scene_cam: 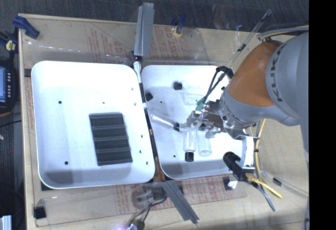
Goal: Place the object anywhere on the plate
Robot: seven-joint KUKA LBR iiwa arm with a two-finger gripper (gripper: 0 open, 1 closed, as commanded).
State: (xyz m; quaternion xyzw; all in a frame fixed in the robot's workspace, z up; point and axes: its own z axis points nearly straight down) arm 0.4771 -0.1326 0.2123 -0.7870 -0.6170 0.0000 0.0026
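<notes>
Arm: grey KUKA arm (278, 87) with its orange band reaches in from the right, over the right bin.
Gripper: the gripper (202, 128) hangs low over the middle of the right bin; whether it is apart, together or clamped on anything cannot be told, since the wrist and cabling hide it from above.
Object: clear tube-like pieces (190, 142) with dark ends lie on the floor of the right bin, just below the gripper, one capped in black near the bin's lower wall. They look like small plastic vials or syringes, though glare makes this uncertain.
Second tube: another clear tube (163, 121) lies slanted to the left of the gripper, near the divider between the bins.
Small dark piece: a small black item (177, 86) sits apart in the upper part of the right bin.
Plate: dark ribbed rectangular plate (110, 138) lies in the left bin, a little below its middle, well apart from the gripper and the tubes.
Left bin: white left bin (52, 87) holds the plate.
Right bin: white right bin (163, 79) holds the tubes and the small dark piece.
</notes>
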